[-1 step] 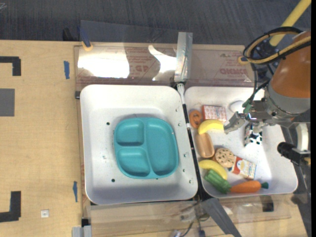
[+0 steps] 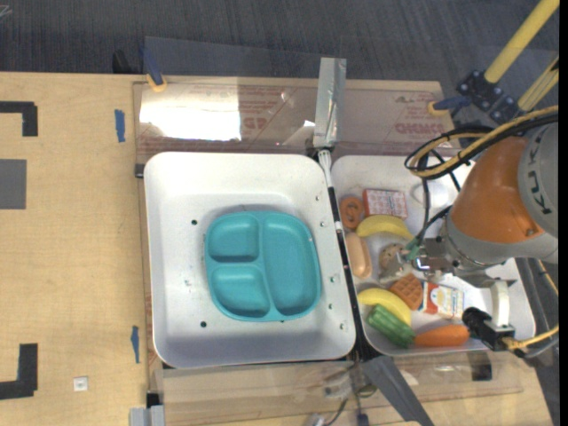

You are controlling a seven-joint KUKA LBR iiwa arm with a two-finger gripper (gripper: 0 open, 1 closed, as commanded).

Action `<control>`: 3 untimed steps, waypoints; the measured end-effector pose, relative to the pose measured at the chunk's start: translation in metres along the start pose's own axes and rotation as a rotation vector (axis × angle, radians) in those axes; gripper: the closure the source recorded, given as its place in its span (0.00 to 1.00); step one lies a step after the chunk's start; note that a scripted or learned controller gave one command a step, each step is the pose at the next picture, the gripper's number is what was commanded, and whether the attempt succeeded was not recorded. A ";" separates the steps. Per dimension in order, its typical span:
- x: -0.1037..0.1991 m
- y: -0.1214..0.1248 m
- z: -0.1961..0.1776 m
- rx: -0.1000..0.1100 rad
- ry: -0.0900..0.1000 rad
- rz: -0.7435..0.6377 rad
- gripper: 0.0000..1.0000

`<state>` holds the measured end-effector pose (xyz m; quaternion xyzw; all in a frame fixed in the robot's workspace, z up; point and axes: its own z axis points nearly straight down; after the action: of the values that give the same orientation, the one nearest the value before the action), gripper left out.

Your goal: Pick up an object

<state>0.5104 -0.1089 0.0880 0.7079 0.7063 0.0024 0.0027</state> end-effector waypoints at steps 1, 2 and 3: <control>-0.033 -0.004 -0.086 -0.002 -0.002 -0.037 0.00; 0.015 -0.018 -0.004 -0.016 -0.006 -0.156 0.00; 0.016 -0.021 -0.011 -0.008 -0.003 -0.155 1.00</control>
<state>0.4897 -0.0927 0.0984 0.6509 0.7591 0.0040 0.0068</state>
